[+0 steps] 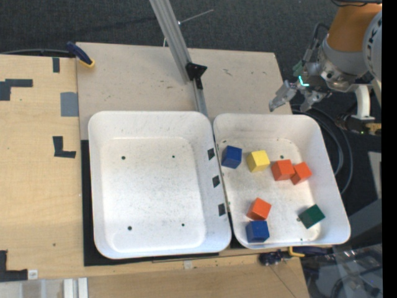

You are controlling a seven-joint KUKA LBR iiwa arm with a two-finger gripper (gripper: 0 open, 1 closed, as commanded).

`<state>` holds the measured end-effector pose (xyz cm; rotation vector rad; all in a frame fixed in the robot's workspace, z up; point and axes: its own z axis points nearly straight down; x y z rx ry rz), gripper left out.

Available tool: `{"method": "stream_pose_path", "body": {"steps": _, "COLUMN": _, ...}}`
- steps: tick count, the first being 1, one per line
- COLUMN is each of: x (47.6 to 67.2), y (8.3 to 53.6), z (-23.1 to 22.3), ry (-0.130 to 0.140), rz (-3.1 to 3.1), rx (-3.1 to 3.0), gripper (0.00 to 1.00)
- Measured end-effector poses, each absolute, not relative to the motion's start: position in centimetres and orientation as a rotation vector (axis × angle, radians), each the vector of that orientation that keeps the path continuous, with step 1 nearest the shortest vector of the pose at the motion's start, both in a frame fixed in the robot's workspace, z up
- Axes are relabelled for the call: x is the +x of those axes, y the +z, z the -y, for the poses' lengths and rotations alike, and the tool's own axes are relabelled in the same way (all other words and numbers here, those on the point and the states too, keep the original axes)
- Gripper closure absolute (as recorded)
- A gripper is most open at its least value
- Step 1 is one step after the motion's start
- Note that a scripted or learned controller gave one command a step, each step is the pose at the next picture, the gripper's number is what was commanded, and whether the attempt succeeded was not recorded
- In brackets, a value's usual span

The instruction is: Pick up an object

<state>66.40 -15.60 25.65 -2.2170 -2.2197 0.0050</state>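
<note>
Blocks in right bin (329,166) — three orange, two blue, one yellow, one green; tool (291,99) spread.

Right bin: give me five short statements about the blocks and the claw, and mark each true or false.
1. The right bin holds seven blocks. True.
2. The yellow block lies beside a blue block. True.
3. The claw grips the green block. False: the green block lies in the bin's near right corner, and the claw hangs above the bin's far rim with nothing in it.
4. The two blue blocks touch. False: the other blue block lies at the near edge, far apart.
5. Two orange blocks sit touching. True.
</note>
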Motion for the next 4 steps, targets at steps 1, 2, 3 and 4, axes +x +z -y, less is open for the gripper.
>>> {"method": "stream_pose_path", "body": {"steps": 1, "x": 66.5, "y": 26.0, "z": 15.6, "ry": 0.003, "rz": 2.224, "rx": -2.219, "gripper": 0.00}}
{"method": "stream_pose_path", "body": {"steps": 2, "x": 66.4, "y": 19.4, "z": 15.5, "ry": 0.009, "rz": 2.219, "rx": -2.216, "gripper": 0.00}}
{"method": "stream_pose_path", "body": {"steps": 3, "x": 66.3, "y": 14.7, "z": 14.6, "ry": 0.007, "rz": 2.220, "rx": -2.216, "gripper": 0.00}}
{"method": "stream_pose_path", "body": {"steps": 4, "x": 66.1, "y": 9.2, "z": 14.5, "ry": 0.009, "rz": 2.220, "rx": -2.216, "gripper": 0.00}}
